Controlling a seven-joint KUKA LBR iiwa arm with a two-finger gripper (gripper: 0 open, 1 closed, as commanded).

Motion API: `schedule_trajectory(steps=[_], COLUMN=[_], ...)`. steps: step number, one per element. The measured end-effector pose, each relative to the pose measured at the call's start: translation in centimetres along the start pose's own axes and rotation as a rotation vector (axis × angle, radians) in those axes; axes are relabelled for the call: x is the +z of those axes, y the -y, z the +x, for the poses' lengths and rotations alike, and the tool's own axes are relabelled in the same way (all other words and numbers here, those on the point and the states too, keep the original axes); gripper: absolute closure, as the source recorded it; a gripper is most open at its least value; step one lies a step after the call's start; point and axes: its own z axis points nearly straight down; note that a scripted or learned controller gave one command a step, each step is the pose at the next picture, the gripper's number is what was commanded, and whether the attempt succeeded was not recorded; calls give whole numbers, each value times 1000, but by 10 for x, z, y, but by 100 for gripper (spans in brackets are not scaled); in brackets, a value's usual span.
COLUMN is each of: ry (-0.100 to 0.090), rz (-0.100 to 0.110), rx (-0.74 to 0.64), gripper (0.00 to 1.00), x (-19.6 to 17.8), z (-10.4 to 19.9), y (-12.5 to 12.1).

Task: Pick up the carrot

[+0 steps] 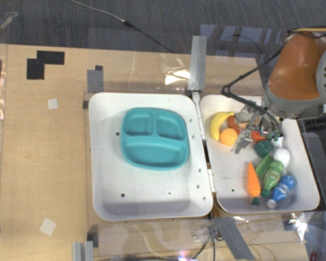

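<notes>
The carrot (253, 181) is orange with a green stub end and lies near the front of the right bin (228, 194), pointing away from me. My gripper (250, 135) hangs over the back part of that bin, above and behind the carrot, close to an orange ball (227, 137) and a banana (217, 123). The carrot lies apart from the gripper, untouched.
A green bottle (272, 173), a blue-capped bottle (281, 190), a white egg-like item (281, 156) and a dark green item (263, 147) crowd the right bin beside the carrot. The left bin (108, 194) holds a teal divided plate (154, 137). A metal divider (196, 64) stands behind the bins.
</notes>
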Motion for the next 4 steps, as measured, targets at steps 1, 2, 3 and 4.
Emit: schedule_trajectory(steps=[1, 2, 3, 4], ry=[32, 6, 15, 0], rz=[-6, -4, -6, -5], rx=[-88, -22, -28, 244], gripper=[0, 0, 100, 100], x=[65, 95, 82, -2], z=[15, 89, 85, 114], y=[18, 28, 26, -49])
